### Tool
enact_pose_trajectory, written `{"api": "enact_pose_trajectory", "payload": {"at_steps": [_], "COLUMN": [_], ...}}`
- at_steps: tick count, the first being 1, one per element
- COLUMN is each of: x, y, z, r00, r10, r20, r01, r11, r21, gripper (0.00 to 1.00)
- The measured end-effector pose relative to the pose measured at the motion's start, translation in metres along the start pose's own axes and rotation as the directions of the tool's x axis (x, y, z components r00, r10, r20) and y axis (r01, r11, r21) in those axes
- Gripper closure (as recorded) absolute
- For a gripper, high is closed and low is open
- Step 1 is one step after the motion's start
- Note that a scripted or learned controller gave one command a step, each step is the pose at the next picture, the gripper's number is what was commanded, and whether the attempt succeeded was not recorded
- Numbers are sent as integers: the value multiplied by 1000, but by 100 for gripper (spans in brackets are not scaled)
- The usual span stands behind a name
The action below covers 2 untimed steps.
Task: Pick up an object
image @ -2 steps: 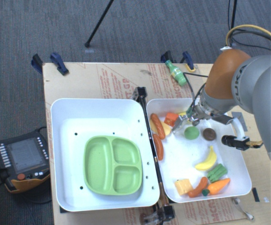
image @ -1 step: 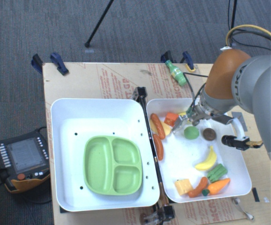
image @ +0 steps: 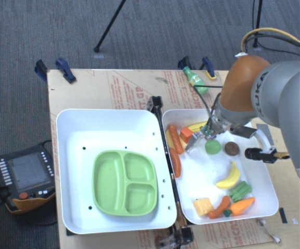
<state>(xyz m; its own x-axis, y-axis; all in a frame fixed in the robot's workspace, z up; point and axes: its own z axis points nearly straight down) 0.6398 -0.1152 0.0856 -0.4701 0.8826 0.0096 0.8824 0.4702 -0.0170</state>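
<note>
Green, a small round ball [image: 213,147] lies in the right bin [image: 266,183] just beside the claw [image: 197,137], whose fingers seem spread and empty, with a brown ball [image: 232,148] close by.

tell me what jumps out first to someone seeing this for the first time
The grey arm with its orange band reaches from the right, its gripper low over the right bin of toy food. In the left bin lies a green divided plate.
</note>
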Motion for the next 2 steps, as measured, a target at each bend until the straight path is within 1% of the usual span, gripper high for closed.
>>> {"api": "enact_pose_trajectory", "payload": {"at_steps": [1, 2], "x": [-1, 23], "y": [3, -92], "z": [-2, 0], "r00": [972, 973], "r10": [234, 229], "r20": [3, 3], "r01": [-234, -229], "r11": [972, 973], "r21": [-16, -16], "gripper": [0, 0]}}
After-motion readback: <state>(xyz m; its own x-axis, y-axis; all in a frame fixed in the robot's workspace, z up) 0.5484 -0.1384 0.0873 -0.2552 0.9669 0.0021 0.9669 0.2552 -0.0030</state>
